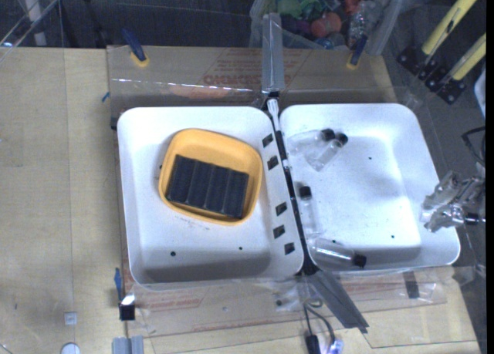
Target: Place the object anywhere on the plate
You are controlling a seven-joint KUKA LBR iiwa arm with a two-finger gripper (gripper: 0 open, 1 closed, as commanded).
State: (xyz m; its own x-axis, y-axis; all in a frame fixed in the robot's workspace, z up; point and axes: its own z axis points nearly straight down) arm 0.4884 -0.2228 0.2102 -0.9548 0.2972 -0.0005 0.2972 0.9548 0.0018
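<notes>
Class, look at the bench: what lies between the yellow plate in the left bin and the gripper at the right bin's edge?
In the camera view, the divider and the right bin's white floor lie between the yellow plate and the gripper.

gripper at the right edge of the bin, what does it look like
The gripper is a small, pale, silvery metal piece with thin angular parts, seen against the right bin's white rim. It is too blurred to make out any cables or markings on it.
</notes>
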